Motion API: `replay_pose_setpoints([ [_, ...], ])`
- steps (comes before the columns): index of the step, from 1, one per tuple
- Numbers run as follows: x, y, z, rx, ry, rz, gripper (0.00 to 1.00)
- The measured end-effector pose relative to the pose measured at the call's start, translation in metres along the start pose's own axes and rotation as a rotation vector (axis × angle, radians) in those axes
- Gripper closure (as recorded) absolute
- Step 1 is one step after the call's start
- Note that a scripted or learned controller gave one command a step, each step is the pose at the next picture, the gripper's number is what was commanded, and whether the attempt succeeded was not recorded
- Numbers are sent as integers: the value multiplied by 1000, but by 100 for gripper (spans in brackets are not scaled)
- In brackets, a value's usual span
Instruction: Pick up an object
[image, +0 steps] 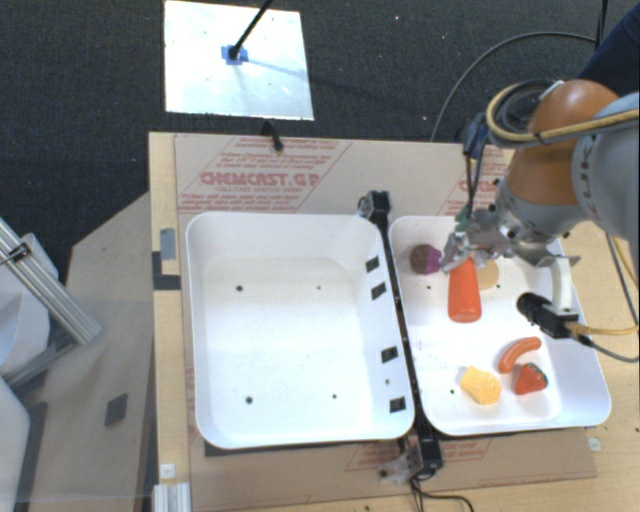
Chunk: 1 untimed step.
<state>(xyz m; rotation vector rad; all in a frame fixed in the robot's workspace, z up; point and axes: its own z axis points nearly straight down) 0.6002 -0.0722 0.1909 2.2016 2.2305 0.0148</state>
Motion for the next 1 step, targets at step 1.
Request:
replay_pose_setpoints([
  [1, 86, 19, 7, 9, 3, -1, 100],
])
